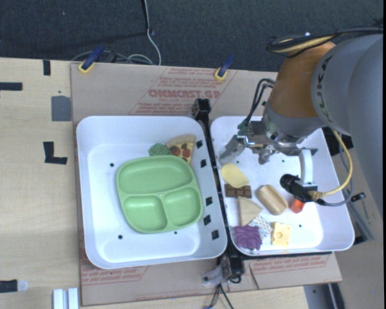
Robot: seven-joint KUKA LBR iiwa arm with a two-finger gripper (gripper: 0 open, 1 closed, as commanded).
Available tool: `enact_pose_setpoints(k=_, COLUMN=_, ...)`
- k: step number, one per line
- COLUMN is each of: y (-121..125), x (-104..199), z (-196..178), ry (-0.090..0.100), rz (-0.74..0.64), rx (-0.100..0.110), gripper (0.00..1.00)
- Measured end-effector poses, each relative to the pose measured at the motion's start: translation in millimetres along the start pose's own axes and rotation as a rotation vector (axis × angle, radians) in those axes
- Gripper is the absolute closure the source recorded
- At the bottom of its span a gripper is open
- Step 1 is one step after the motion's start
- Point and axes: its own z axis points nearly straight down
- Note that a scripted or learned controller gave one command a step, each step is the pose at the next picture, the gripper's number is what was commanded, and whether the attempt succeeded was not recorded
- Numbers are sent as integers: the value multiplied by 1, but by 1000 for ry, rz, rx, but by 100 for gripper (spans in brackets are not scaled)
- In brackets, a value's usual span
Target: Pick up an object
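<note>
A clutter of toy food lies in the right bin (331,234), and any piece of it could serve as the object to be picked up. Nearest the gripper (252,148) is a pale yellow lemon-like piece (234,174), with a brown chocolate bar (238,190) touching its lower edge. Below those sit a tan wedge (248,210), a bread roll (272,199), a purple bunch of grapes (247,237), a yellow cheese cube (282,234) and a small orange-red piece (298,205) beside a black fitting on the arm's cable.

The gripper hangs over the upper left part of that bin, just above the lemon-like piece and apart from it. Its fingers are spread, one angled out toward the bin divider, and nothing sits between them. The arm (309,89) reaches in from the right, its orange band above the wrist.

By the look of it, the task stands at the approach: the gripper is over the pile, but no grasp has been made and every item rests on the bin floor. The next move would call for settling on one piece, most likely the lemon-like one, centring the spread fingers over it and lowering cleanly. The chocolate bar pressed against it leaves little room on that side, so a finger could land on the bar instead.

The left bin (90,172) holds a green divided plate (159,193), with a pizza slice (181,147) and a broccoli floret (158,149) at its top edge.
</note>
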Motion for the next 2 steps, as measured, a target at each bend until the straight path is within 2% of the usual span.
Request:
enact_pose_setpoints(k=1, y=24, x=-53, z=97, ry=-1, rz=1, rx=3, gripper=0)
enact_pose_setpoints(k=2, y=60, x=2, z=-7, ry=2, rz=-9, rx=-14, gripper=0)
